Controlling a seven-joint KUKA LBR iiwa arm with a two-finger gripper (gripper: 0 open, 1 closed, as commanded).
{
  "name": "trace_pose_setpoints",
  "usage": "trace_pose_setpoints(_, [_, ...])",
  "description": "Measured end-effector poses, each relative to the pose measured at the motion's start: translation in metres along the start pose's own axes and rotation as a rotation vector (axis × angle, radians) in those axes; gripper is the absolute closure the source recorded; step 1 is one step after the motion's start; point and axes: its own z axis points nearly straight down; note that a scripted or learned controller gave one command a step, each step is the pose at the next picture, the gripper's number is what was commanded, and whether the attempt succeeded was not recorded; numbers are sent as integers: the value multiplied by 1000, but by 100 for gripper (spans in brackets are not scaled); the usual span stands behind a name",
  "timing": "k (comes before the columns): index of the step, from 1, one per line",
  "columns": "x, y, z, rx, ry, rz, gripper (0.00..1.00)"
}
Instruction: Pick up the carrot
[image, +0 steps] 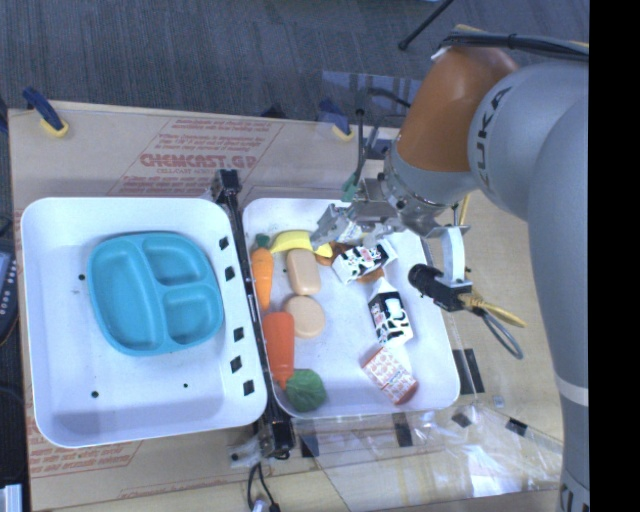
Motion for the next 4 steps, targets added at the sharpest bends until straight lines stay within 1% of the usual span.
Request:
trace_pose_setpoints(1, [8,22,110,10,0,94,0])
trace_pose_setpoints(2, [-2,43,152,-3,-5,174,0])
trace_pose_setpoints(3, [8,51,152,-2,0,438,0])
trace_pose_setpoints(4, [57,-13,49,-8,3,478,0])
